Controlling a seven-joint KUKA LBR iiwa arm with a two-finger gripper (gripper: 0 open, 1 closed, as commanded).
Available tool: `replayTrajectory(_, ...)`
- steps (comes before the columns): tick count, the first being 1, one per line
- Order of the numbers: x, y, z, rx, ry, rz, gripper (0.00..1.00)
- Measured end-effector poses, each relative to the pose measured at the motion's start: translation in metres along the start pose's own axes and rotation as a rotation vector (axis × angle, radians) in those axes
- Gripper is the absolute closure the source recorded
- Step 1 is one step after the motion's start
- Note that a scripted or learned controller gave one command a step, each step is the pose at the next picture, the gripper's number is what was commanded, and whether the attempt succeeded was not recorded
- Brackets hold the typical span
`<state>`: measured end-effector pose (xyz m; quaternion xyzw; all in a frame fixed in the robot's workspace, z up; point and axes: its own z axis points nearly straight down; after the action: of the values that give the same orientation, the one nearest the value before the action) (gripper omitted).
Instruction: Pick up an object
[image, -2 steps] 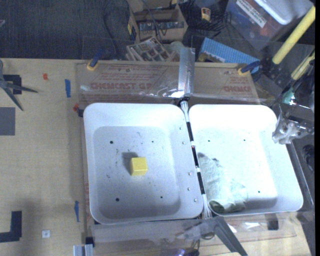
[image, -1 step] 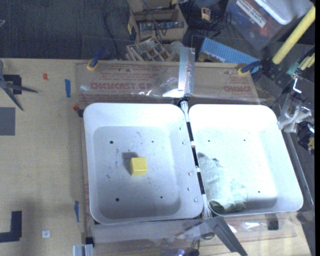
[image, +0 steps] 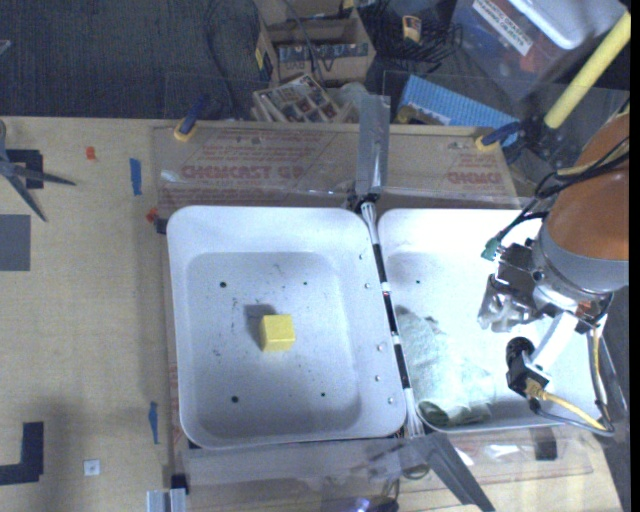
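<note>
Where clear sheeting backs both bins, mirrored red "CHEMCAST" lettering.

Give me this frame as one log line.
arm: over right bin | gripper: above bin floor, fingers unclear | cloth: right bin, near left wall | yellow block: left bin middle | held: nothing seen

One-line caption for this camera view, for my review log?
KUKA arm's gripper hovers over the right bin near a crumpled cloth; a yellow block sits in the left bin.
</note>
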<state>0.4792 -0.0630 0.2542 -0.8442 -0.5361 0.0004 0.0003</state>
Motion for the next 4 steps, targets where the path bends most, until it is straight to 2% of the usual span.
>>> replayTrajectory(1, 0.03, 0.045, -0.054, -0.003, 0.0, -0.374, 1.0)
replayTrajectory(2, 0.0, 0.019, -0.128, -0.007, -0.001, -0.852, 1.0)
replayTrajectory(3, -0.011, 0.032, -0.007, -0.004, 0.0, -0.997, 1.0)
replayTrajectory(4, -0.025, 0.059, -0.031, -0.006, -0.001, -0.46, 1.0)
